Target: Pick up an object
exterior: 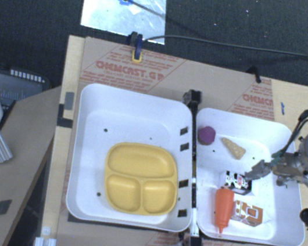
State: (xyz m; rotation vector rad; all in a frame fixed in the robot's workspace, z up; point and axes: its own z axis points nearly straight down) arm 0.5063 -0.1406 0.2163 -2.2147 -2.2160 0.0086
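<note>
Reaching in from the right, the gripper [253, 171] hovered just above a small black-and-white packet [237, 182] in the right bin [283, 225], apparently lining up; finger spacing could not be told.

"CHEMCAST" is printed in red on the brown protective sheet [174, 73] beneath the bins, once near its upper left and once, slanted, near its upper right. Following characters cannot be read with certainty.
</note>
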